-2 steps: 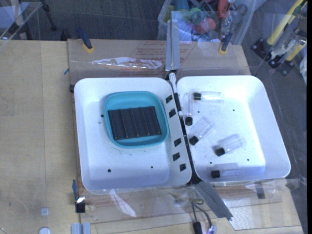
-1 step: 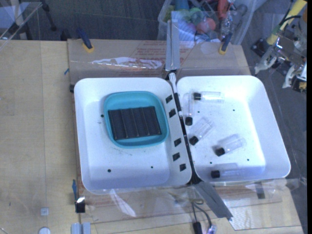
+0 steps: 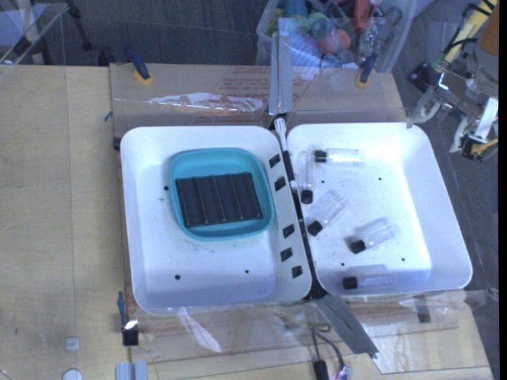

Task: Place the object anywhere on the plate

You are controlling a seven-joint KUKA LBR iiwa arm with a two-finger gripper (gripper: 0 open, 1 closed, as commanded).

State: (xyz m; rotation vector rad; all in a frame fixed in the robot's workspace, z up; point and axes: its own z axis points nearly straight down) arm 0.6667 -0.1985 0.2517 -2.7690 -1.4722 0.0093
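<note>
Broadly, two bins are sitting side by side: the left bin (image 3: 150,279) across the frame's middle left, the right bin (image 3: 444,252) at middle right. A teal plate (image 3: 181,165) carrying a dark ribbed slab (image 3: 218,199) is lying in the left one. Clear vials with black caps are lying scattered in the right one; the top vial (image 3: 337,157) is lying horizontally, cap pointing left. The gripper (image 3: 475,137) is hovering at the right edge; its jaws' state is unclear.
</note>
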